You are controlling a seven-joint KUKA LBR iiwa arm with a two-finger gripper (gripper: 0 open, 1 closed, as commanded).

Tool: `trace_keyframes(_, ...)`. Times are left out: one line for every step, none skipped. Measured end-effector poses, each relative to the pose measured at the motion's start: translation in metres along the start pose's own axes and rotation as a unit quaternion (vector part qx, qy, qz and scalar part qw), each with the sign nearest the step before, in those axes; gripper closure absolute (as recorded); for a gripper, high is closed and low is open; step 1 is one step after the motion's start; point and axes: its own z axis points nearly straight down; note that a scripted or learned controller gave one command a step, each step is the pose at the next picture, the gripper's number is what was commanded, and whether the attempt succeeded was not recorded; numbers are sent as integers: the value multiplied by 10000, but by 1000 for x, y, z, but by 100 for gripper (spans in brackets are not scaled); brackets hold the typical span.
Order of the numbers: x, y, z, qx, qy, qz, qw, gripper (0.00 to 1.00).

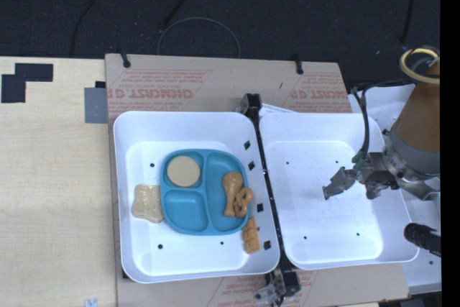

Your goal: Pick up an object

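Note:
In the left bin (136,133) lies a blue divided plate (188,213). On it rest a round tan biscuit (182,170) and a brown pretzel-shaped piece (236,193). A pale beige slab (147,203) lies on the bin floor against the plate's left edge. A small orange-brown chunk (250,235) sits just off the plate's lower right corner. My gripper (350,190) hangs over the right half of the right bin (309,154), far from all these objects. Its two dark fingers are spread apart and open, with nothing between them.
A black clamp bar (262,183) runs along the ridge between the two bins. The arm's orange band (424,118) stands over the right bin's right rim. Cardboard (215,86) lies under both bins, and a pale wooden bench top (50,176) extends to the left.

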Motion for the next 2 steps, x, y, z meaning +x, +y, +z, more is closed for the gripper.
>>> trace_keyframes(0,2,-5,-48,-7,-9,10000,0)
trace_keyframes(4,5,59,-17,-1,-8,10000,0)
